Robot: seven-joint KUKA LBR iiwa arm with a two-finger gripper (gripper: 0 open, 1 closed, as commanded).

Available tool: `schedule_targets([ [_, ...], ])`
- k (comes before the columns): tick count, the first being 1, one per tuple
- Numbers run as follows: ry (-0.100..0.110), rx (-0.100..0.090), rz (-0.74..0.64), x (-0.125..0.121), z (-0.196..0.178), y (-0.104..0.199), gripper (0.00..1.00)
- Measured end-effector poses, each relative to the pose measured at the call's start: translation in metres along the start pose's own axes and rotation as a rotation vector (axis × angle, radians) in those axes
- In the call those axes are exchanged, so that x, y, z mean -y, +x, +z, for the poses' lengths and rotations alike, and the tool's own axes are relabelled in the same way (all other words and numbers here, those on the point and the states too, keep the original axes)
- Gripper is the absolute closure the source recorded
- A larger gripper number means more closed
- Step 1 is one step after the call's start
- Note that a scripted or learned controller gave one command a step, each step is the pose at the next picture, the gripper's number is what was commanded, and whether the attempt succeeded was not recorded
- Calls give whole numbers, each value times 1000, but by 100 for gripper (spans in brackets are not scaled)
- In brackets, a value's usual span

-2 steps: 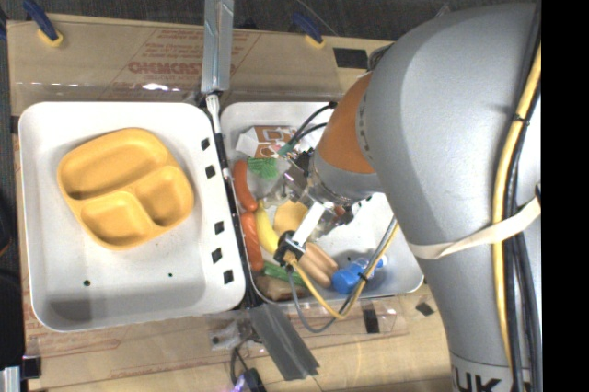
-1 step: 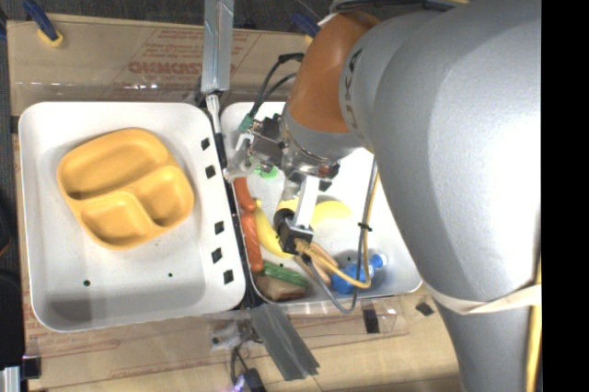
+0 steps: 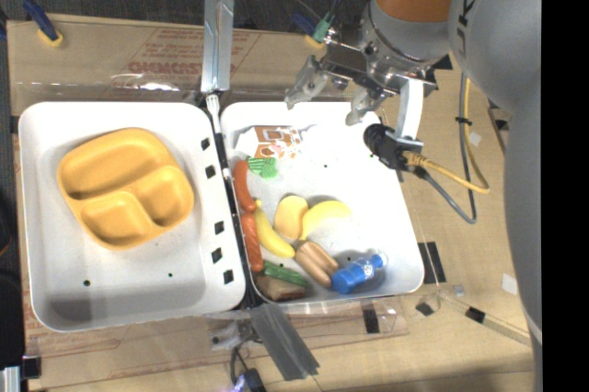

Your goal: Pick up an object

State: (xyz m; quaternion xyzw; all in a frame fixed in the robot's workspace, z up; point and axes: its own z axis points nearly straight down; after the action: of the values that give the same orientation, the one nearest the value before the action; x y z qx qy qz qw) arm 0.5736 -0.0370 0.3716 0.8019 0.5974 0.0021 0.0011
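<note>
Below the spread, empty pincer (image 3: 330,100), toy food (image 3: 304,238) crowds the right bin (image 3: 368,188).

One camera here, fixed high above the bench (image 3: 479,307), looking down at a slant. It sits far enough back to take in both bins whole: the left bin (image 3: 37,224) toward the picture's left side, the right bin (image 3: 396,215) at centre. The bench's far edge runs along the top, the near edge along the bottom. The arm (image 3: 488,4) comes in from the right, closest to the lens, looming large at the upper right corner.
</note>
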Motion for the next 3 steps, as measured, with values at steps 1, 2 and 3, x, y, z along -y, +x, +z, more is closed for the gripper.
schedule_targets([
  [1,19,6,-133,47,186,49,0],
  [2,6,3,-319,-13,181,19,0],
  [3,9,2,-491,1,180,-55,0],
])
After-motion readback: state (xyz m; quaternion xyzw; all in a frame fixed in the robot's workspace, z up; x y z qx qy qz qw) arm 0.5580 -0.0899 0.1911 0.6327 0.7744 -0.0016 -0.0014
